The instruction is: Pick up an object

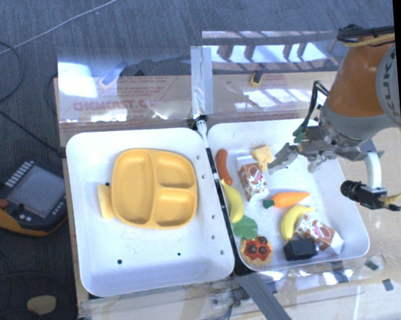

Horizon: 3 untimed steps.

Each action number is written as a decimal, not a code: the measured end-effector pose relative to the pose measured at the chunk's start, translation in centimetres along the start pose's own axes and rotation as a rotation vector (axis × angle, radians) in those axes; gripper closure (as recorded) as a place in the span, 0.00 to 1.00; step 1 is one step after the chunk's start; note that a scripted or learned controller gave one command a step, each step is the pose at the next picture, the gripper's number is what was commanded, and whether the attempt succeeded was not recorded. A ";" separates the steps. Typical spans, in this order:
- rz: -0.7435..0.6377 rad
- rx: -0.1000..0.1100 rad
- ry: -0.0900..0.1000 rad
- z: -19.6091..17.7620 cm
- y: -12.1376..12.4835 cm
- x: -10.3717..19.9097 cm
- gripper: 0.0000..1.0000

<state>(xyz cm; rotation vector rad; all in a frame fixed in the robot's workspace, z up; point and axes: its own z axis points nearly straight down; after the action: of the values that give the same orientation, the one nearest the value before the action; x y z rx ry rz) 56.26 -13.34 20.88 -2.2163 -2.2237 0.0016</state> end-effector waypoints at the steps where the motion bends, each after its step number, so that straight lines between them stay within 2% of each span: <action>1: -0.008 0.000 -0.002 1.8 -1.0 1.5 0.00; 2: 0.080 -0.034 -0.004 9.0 2.4 0.4 0.00; 3: 0.105 0.000 0.000 5.4 -1.7 1.9 0.00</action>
<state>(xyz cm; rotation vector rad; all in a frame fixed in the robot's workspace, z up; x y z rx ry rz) 54.53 -11.48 15.51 -2.3296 -2.1041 0.0019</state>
